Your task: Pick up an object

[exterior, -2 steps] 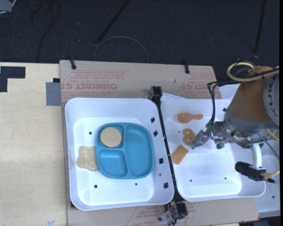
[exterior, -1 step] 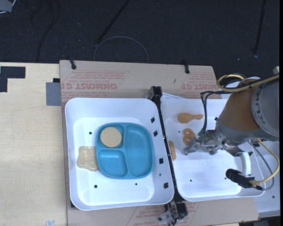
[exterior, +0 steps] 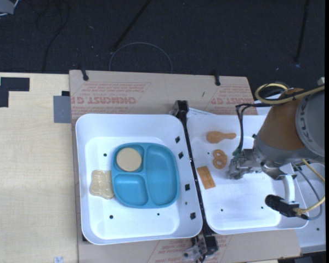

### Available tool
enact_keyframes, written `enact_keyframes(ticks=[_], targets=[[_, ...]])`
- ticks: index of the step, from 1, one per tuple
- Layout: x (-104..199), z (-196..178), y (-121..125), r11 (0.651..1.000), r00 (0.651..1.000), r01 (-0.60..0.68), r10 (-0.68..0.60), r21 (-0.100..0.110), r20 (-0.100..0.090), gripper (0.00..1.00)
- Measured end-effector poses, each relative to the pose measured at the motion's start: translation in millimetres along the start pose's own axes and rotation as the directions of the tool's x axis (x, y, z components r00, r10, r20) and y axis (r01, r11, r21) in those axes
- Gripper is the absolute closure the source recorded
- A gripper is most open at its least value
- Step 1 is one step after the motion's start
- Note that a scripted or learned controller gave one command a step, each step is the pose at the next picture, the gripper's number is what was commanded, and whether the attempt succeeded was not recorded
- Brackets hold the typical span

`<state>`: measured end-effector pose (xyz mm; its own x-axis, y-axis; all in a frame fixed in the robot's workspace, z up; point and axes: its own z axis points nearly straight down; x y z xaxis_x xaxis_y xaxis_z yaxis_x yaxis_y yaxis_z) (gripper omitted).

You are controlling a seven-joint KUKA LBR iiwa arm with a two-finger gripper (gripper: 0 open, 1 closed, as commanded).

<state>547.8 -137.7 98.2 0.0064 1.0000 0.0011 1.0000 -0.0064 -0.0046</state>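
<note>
Jaws (exterior: 234, 170), state unclear, hover beside pretzel (exterior: 220, 159); orange bar (exterior: 205, 177) lies nearby, long axis running up-down, slightly tilted.

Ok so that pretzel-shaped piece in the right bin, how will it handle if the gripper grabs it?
The pretzel looks small and thin, so probably light. It lies flat on the right bin, so the gripper may struggle to get under it. Its open loops suggest it could snag or slip.

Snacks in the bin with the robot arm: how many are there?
3. A pear-shaped tan piece at the back, a pretzel beside the tool, and an orange cracker near the divider. The arm could hide more.
</note>
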Motion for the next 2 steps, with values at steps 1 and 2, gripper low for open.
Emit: enact_keyframes(ticks=[1, 2], targets=[[-8.2, -54.1, 7.6, 1.000, 1.000, 0.003, -0.003, -0.006, 0.002, 1.00], [0.9, -106.3, 12.1, 1.000, 1.000, 0.008, -0.008, -0.008, 0.001, 1.00]])
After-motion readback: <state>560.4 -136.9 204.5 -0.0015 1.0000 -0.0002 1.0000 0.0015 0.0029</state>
